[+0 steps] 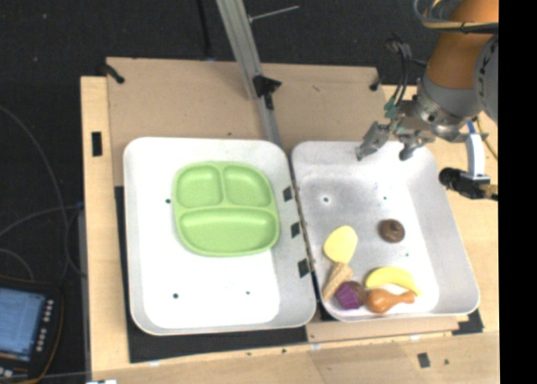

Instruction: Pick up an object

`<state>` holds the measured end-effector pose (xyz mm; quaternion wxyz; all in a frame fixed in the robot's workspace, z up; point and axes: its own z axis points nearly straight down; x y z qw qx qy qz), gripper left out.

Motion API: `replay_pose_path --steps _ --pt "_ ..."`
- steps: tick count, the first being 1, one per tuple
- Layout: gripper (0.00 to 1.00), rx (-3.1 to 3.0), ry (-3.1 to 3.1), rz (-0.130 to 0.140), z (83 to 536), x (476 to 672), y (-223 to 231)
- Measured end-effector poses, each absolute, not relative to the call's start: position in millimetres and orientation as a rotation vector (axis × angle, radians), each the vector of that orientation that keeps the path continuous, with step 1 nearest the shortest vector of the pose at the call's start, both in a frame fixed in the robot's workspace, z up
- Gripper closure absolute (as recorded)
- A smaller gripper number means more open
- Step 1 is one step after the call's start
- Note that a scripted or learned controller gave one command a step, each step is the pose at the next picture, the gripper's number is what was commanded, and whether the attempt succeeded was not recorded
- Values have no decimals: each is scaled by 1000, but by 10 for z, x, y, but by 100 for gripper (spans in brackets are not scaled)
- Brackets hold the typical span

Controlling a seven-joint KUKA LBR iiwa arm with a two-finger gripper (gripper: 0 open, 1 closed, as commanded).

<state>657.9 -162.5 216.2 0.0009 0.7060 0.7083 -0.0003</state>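
My gripper (386,151) hangs open over the far edge of the right bin (436,198), with nothing between its fingers. Well below it in that bin lie a small brown round thing (391,230), a pale yellow chip-shaped piece (340,244), a tan cone (336,277), a purple piece (348,295), a yellow banana (392,278) and a brown drumstick (388,298). These toy foods crowd the bin's near part, apart from the gripper.
The left bin (151,290) holds a green three-compartment plate (226,209) in its far half. A slanted metal pole (243,47) rises behind the seam between the bins. A tablet (25,324) sits off the bench at the lower left.
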Motion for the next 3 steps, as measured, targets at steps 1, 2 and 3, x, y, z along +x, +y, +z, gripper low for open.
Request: replay_pose_path --steps 1,2,3 --pt "0 2215 2225 -2 2162 6578 -1626" --pt "0 2221 2223 -5 1737 6538 -1620" --pt "0 2220 2225 -5 1169 6480 -1547"
